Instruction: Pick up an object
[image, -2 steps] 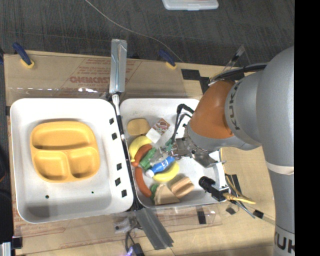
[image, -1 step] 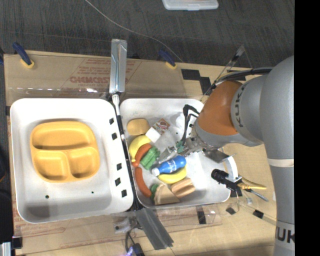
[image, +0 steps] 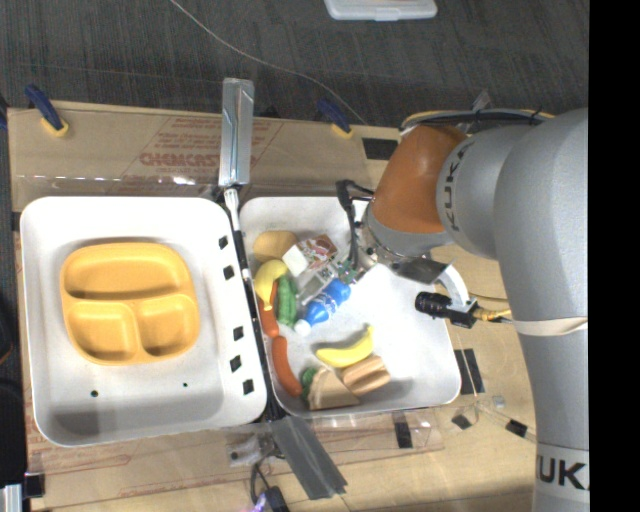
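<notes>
Toy food lies heaped in the right bin (image: 430, 385), along its left wall: a banana (image: 346, 349), a blue-capped bottle (image: 325, 301), a green piece (image: 287, 298), an orange carrot-like stick (image: 280, 358) and a hot dog bun (image: 362, 375). Both white bins sit on a cardboard-covered bench (image: 120, 140) with dark carpet beyond. The left bin (image: 40, 400) holds a yellow divided tray (image: 128, 298). The grey arm (image: 520, 200) reaches in from the right, its gripper (image: 352, 262) low over the pile near the bottle; whether it is released or clenched cannot be told, as the wrist hides it.
</notes>
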